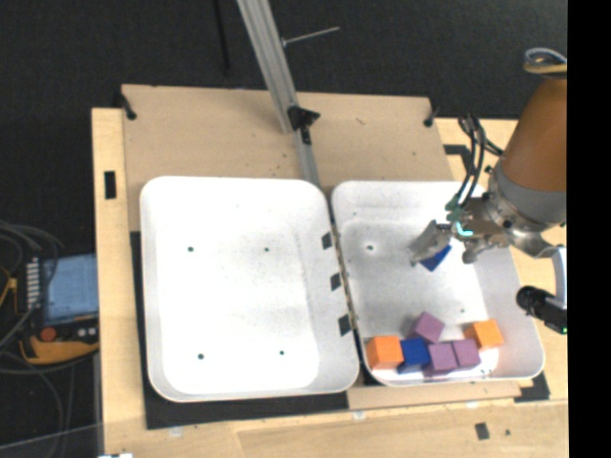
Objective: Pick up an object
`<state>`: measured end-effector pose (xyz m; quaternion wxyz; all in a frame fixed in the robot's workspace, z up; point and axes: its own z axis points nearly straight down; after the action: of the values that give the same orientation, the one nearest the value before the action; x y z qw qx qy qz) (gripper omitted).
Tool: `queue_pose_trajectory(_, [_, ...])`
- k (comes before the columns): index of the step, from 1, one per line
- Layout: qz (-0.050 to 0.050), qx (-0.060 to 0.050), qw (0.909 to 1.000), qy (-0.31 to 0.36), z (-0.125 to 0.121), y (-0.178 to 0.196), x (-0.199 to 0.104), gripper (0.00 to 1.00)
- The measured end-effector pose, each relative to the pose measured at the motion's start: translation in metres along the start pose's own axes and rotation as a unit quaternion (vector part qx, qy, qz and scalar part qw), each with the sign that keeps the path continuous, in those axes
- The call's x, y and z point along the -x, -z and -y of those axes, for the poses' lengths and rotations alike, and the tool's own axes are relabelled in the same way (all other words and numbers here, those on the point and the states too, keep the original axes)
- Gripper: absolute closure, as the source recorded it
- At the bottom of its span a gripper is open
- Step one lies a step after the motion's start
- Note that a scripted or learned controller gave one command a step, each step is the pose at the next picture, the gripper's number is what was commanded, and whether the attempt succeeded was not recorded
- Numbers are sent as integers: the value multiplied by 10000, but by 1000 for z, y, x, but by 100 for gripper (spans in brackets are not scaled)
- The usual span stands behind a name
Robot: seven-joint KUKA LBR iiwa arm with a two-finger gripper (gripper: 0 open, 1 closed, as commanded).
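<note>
Matt white bins (239, 198), probably plastic, sit on a bare wooden bench (210, 132).

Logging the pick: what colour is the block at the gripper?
Blue block, at the gripper; camera view.

Two white bins (239, 284) sit side by side on the bench (210, 132). Blocks counted: three purple (441, 355), two orange (386, 351), two blue (415, 352), seven blocks in all

One fixed camera watches me from above, tilted down over the bench (401, 418), both white bins (239, 284) framed; my arm (539, 151) enters right.
</note>
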<state>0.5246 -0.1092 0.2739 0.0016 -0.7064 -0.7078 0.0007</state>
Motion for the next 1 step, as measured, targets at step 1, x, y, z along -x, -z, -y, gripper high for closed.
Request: queue_pose_trajectory(1, [7, 25, 10000, -13, -1, 2, 0, 0])
